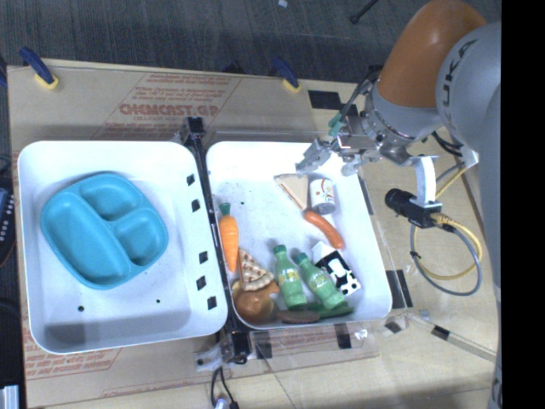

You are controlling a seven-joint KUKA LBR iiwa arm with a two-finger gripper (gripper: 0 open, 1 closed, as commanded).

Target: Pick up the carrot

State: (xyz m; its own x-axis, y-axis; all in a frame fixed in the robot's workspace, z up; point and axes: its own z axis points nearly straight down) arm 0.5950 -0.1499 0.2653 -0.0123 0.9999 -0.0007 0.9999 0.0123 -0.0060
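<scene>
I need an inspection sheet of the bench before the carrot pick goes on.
Surface: two white bins, left bin and right bin, side by side on the bench.
Job's things: carrot lies by the right bin's left wall, untouched.
Clutter: two green bottles, sausage, can, pizza slice; blue divided plate in left bin.
Grippers: gripper over right bin's far edge.
Cables: yellow cable at right.
Surroundings: blue clamps.

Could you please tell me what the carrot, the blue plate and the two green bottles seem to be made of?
The carrot looks like moulded plastic: even orange, smooth, with a stiff green top. The blue plate seems matte plastic, one flat colour with soft rounded dividers. The two green bottles appear to be glossy plastic toys, judging by their bright highlights. None can be confirmed by look alone.
</scene>
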